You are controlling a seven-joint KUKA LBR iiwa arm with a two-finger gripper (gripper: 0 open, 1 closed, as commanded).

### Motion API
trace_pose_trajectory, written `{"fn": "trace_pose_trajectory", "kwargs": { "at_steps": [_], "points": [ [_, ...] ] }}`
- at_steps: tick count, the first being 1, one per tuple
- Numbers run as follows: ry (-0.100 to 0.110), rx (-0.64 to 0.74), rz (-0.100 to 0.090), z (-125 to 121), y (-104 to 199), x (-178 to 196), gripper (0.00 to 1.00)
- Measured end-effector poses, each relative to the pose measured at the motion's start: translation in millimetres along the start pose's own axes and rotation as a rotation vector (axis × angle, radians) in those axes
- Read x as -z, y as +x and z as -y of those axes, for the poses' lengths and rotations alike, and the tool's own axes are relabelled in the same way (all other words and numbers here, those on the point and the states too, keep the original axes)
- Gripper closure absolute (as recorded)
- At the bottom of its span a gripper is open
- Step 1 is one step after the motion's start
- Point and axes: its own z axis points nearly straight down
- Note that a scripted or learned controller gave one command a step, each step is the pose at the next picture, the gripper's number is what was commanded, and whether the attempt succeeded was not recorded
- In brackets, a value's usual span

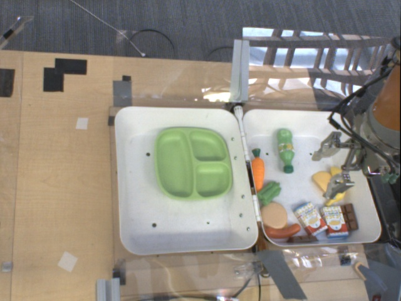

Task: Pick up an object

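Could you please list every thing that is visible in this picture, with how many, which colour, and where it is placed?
bins: 2, white, side by side on the bench
divided plate: 1, light green, middle of the left bin
bottle: 1, green, upper middle of the right bin
carrot: 1, orange, right bin beside the divider
green vegetable: 1, green, below the carrot
round bun: 1, tan, lower left of the right bin
sausage: 1, red-brown, front edge of the right bin
small cartons: 2, white with orange and red, lower right bin
chocolate bar: 1, brown, right of the cartons
yellow pieces: 2, yellow, under the gripper
gripper: 1, grey metal, over the right bin's right side
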Motion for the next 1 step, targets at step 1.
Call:
{"fn": "trace_pose_trajectory", "kwargs": {
  "at_steps": [1],
  "points": [
    [-0.004, -0.027, -0.013, -37.4, -15.9, -133.2, 0.00]
  ]
}}
